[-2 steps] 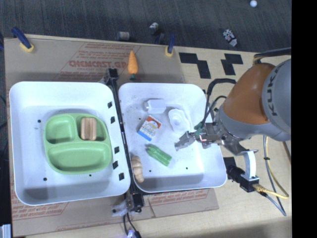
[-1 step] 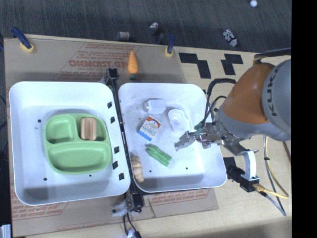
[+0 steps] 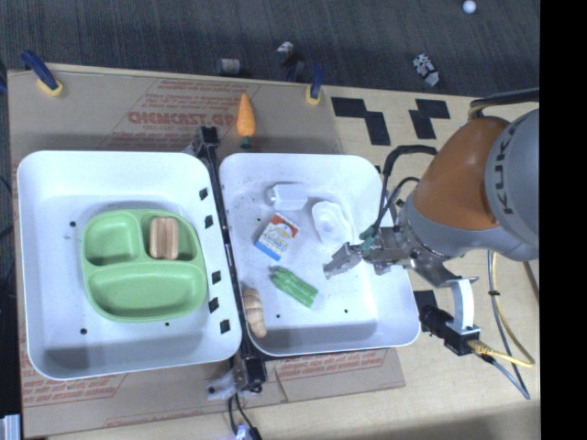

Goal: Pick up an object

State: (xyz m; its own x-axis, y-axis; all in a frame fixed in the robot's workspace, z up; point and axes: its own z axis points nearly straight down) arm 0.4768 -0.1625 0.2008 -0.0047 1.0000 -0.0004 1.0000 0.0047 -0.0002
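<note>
We see the gripper (image 3: 341, 260), whose opening we cannot tell, holding nothing visible, with the green object (image 3: 293, 286) just lower-left, its long axis slanting down-right.

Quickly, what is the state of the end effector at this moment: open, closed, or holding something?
End effector: over the right bin, near the green object; whether it is open or closed cannot be told, and nothing is visibly held.

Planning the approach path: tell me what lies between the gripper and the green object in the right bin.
Bare white bin floor separates the gripper from the green object in the camera view.
</note>
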